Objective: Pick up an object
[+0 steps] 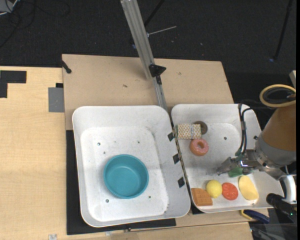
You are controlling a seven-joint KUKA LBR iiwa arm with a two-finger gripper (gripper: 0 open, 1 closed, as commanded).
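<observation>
The gripper hangs low in the right bin, jaws clamped on something small and green. The red tomato and yellow lemon lie just below it, toward the near rim.

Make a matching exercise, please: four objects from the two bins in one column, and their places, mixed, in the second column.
Objects:
1. teal bowl
2. pink donut
3. orange cracker
4. pale yellow piece

Places:
A. near front right corner of the right bin
B. middle of the left bin
C. front left corner of the right bin
D. just below the waffle piece

Pairs: 1-B, 2-D, 3-C, 4-A
</observation>
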